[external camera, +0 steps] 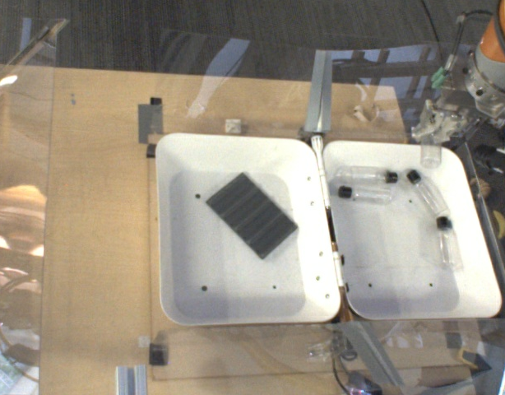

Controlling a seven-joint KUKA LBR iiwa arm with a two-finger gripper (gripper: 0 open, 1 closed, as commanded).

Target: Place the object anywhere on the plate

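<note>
The gripper (437, 126), its opening not being discernible, is being held over the right bin's (474, 299) far-right corner, with clear vials (363, 179) lying just below-left, long axes mixed, and the dark ridged plate (252, 215) lying well left in the left bin (178, 295).

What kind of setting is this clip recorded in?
Probably a robotics lab test cell. Two white bins, left bin and right bin, sit on a wooden bench, a ridged dark plate lies in the left one, clear vials in the right, and the gripper hangs above.
</note>
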